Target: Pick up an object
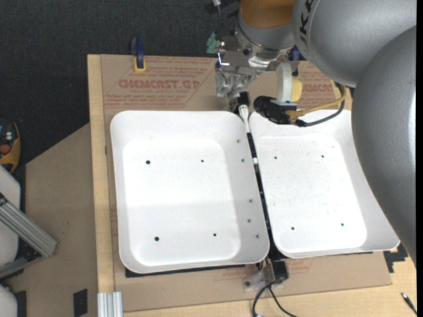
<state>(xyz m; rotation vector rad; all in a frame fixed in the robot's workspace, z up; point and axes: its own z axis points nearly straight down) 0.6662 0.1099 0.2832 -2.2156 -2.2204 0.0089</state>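
My gripper (232, 92) hangs from the grey arm with the orange band, over the back edge of the bench where the two bins meet. It sits just behind the back right corner of the left white bin (125, 177) and the back left corner of the right white bin (357, 203). Nothing shows as held in it. The floors of both bins show plain white with a few small dark dots.
The bulky grey arm (377, 58) covers the upper right and overhangs part of the right bin. A brown board (106, 91) lies under the bins, with a blue and yellow clamp (138, 53) at its back left. Metal framing (26, 230) stands at the left.
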